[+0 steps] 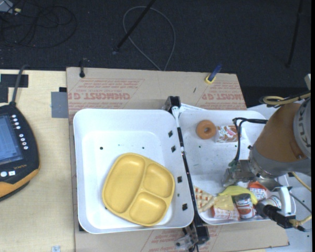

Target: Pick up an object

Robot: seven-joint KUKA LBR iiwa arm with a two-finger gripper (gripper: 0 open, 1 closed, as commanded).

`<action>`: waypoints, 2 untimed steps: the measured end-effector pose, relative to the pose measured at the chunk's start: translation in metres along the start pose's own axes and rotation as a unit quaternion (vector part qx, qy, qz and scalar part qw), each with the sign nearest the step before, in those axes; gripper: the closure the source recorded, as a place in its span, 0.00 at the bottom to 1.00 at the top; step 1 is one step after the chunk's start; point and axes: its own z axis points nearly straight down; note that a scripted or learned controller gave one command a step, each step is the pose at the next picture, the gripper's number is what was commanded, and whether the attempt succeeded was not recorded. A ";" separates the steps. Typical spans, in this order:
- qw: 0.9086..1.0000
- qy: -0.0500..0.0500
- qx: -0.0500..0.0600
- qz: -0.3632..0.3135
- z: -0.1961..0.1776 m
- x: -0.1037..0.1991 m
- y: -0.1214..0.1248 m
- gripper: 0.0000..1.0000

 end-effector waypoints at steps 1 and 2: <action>1.000 -0.002 -0.002 -0.004 -0.066 0.060 0.059 1.00; 1.000 -0.003 0.001 0.000 0.012 -0.027 0.128 1.00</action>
